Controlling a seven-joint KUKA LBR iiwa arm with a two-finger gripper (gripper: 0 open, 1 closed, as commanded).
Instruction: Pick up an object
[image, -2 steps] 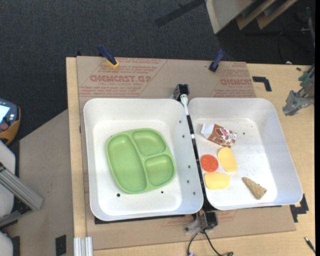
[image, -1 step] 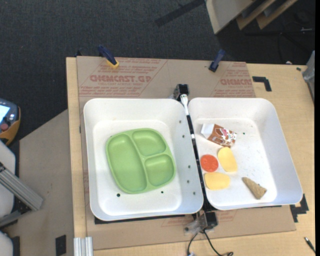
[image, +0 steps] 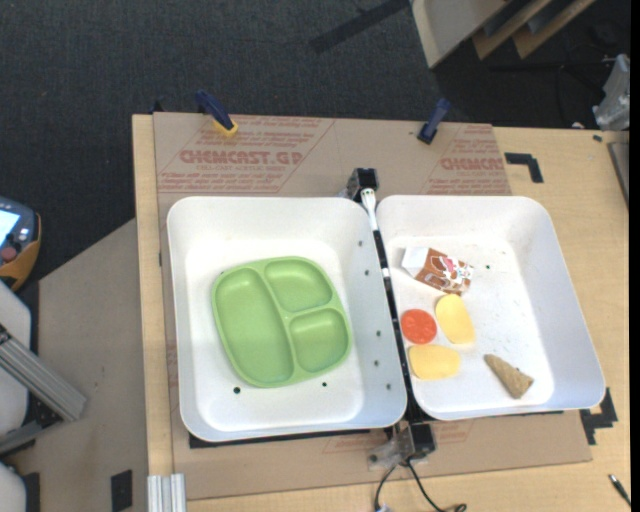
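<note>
Where bins meet: glossy green divided plate (image: 281, 321), round orange disc (image: 418, 325).

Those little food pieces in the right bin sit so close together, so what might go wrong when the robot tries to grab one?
The orange disc and two yellow pieces lie bunched, so fingers could nudge a neighbour or catch two. They look flat, so a grip may slip. The brown wedge lies near the bin wall.

One fixed camera looks down aslant on both white bins (image: 190, 300) from above.
</note>
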